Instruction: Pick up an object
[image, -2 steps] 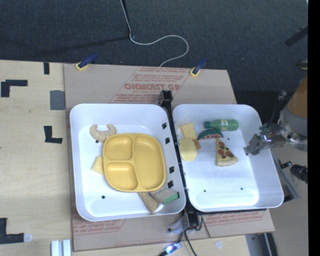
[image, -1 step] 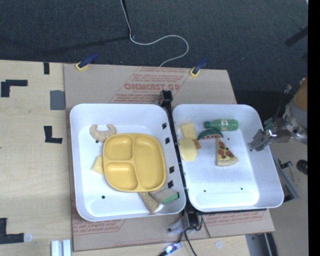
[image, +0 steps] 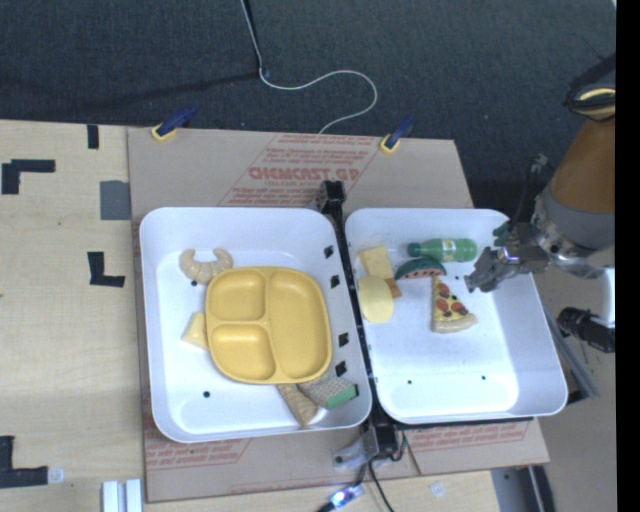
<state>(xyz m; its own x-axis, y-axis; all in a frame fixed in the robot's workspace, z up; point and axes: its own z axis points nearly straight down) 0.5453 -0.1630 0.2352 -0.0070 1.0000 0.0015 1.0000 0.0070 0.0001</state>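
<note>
Just right of the pizza slice (image: 451, 308), in the right bin (image: 520, 380), the pincer (image: 487, 275) hovers; whether it is wide or narrow I cannot tell. Above the slice lies a green bottle (image: 444, 249). The yellow divided plate (image: 269, 323) fills the left bin (image: 165, 300).

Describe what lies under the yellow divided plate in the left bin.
A pale wedge and a tan waffle piece poke out beneath the yellow divided plate; their remainder is covered.
</note>
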